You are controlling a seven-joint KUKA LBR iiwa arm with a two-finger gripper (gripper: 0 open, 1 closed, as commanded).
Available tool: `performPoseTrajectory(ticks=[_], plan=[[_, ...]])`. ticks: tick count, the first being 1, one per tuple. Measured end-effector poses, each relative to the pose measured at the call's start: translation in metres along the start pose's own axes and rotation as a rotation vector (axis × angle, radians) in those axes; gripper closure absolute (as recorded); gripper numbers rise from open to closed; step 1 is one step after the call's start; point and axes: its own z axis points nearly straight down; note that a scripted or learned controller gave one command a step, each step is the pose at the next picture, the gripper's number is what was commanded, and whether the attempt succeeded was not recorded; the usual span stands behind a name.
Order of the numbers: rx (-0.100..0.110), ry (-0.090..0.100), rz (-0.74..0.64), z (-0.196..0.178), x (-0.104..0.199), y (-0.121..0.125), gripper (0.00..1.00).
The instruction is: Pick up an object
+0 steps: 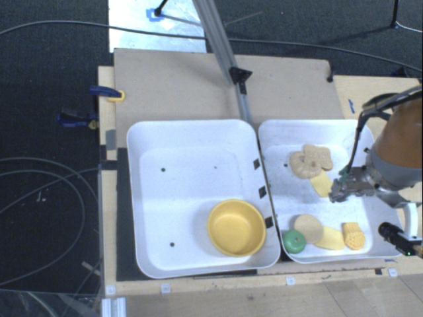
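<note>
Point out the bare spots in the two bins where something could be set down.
Left bin: bare all around the yellow bowl. Right bin: bare along its upper edge; crowded below, around the claw, tan pieces and green ball.

bins (198,134): we see plain white
bowl (236,226): yellow
ball (294,242) right of bowl: green
wedge (354,236) — orange, ridged
arm (404,144): grey — orange band

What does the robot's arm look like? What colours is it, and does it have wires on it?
The arm is rounded and chunky, with an orange-brown band above a grey wrist section. A thin black cable loops along its upper side. At its tip sits a small dark grey metal pincer. A black part with a tiny green light sticks out lower down.
</note>
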Motion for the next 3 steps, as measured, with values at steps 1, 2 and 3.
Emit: performPoseTrajectory(ticks=[1, 2, 3], plan=[[-0.003, -0.001, -0.005, -0.062, -0.008, 0.003, 1.0], [0.0, 0.0, -0.005, -0.092, -0.008, 0.005, 1.0], [0.003, 0.002, -0.009, -0.082, 0.043, 0.018, 1.0]])
